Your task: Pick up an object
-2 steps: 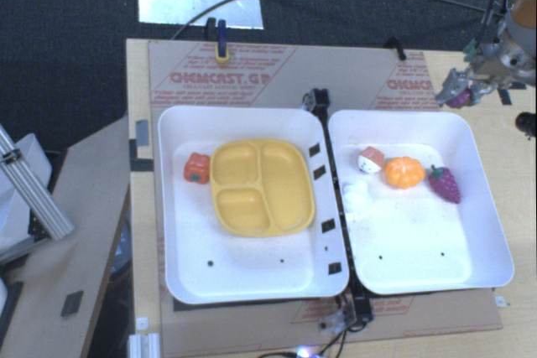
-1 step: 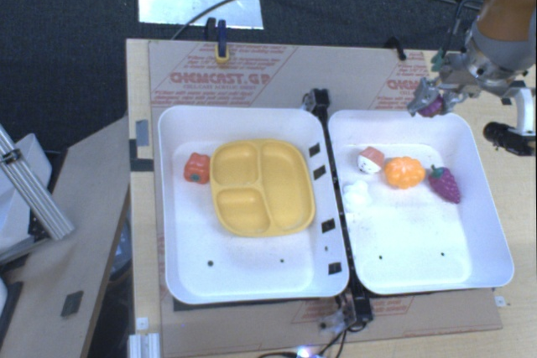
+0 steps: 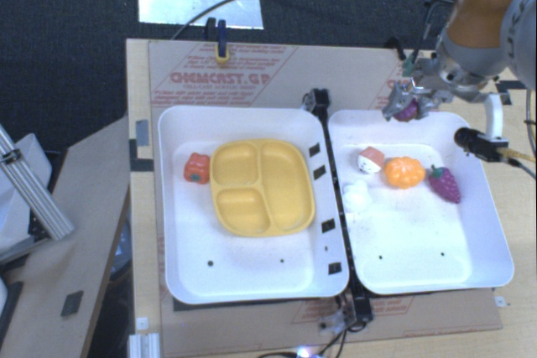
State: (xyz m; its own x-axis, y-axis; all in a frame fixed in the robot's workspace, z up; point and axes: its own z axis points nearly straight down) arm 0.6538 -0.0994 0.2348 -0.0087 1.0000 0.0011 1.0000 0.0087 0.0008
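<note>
Below the end effector (image 3: pixel 409 106) lies the right bin (image 3: pixel 470 264), holding an orange pumpkin-like toy (image 3: pixel 404 172), a purple grape bunch (image 3: pixel 445 184), a red-and-white piece (image 3: pixel 370 159) and a small white lump (image 3: pixel 356 196). The end effector sits at that bin's far rim with a small purple object (image 3: pixel 408 110) between its fingers, closed around it. Farther to its left, the left bin (image 3: pixel 180 264) holds a yellow divided plate (image 3: pixel 262 186) and a red pepper (image 3: pixel 196 168) beside it. The right bin's near half is bare floor, and tabletop (image 3: pixel 252 71) lies beyond both bins

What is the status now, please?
Hand raised over right bin's far edge, shut on purple item. Orange pumpkin, grapes lie below. Nothing blocking.
</note>
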